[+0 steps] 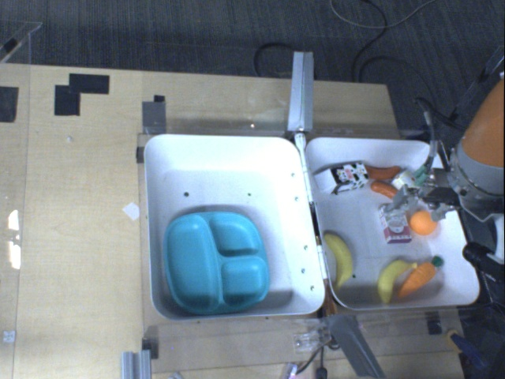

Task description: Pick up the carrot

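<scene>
One carrot [419, 277] lies at the near right of the right bin [465, 294], touching a banana [390, 279]. An orange ball [424, 224] sits just beyond it, beside the gripper [404, 200] over a small packet [395, 226]. Whether the gripper is spread or closed, I can't tell.

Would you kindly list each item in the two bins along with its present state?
carrot: lying flat at the right bin's near edge, beside a banana, not gripped.
banana: lying against the carrot.
second banana: lying by the bin divider.
orange: resting below the gripper.
blue divided tray: upright in the left bin.
gripper: low over the right bin.
</scene>
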`<state>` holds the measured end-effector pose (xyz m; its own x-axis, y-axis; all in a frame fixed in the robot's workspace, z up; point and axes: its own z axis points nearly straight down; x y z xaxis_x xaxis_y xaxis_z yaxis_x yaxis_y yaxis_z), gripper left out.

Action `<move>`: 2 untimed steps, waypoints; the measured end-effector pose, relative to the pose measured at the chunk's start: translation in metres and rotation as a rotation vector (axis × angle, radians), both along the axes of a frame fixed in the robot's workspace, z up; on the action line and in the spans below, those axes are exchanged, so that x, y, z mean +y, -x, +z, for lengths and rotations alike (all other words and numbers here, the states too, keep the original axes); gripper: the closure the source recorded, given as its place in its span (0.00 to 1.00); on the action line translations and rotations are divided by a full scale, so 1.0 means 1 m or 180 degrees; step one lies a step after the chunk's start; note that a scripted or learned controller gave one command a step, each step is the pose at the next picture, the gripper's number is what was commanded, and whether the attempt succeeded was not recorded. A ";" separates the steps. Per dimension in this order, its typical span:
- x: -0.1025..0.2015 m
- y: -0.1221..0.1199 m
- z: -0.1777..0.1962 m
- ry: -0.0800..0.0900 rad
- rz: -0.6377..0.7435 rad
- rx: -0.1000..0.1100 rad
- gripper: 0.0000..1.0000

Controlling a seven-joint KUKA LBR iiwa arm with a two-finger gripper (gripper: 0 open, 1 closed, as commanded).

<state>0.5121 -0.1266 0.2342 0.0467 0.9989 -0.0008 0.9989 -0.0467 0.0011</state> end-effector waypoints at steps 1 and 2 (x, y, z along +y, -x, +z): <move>-0.017 0.017 -0.097 -0.0005 -0.0131 0.0013 0.00; 0.021 -0.022 -0.094 -0.0004 0.0450 0.0006 0.00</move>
<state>0.5337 -0.1059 0.1405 -0.0946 0.9955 0.0006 0.9955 0.0946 -0.0008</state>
